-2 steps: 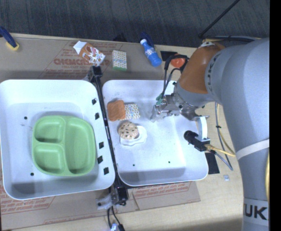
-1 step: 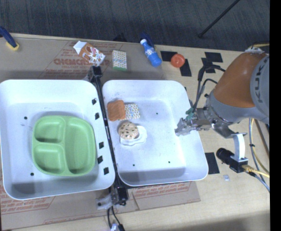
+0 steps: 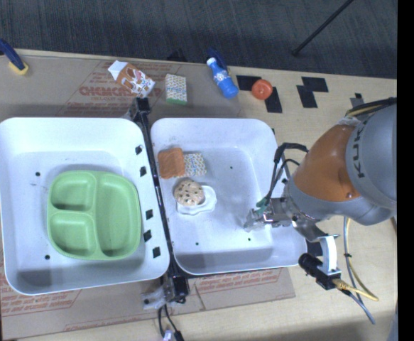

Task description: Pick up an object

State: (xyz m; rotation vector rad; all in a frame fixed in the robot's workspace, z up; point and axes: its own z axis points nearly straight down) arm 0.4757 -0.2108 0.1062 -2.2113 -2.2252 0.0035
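Cardboard-covered bench (image 3: 320,112), dark carpet (image 3: 157,13)

Bench and floor

A dark carpeted floor (image 3: 157,13) is seen beyond the far edge of the pale wooden bench (image 3: 377,119).

I am watching the gripper (image 3: 258,219) hovering low inside the right bin (image 3: 224,261), right of the cookie (image 3: 188,192) and orange sponge (image 3: 170,163).

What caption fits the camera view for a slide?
KUKA arm's gripper low in the right bin beside toy food items; green divided plate sits in the left bin.
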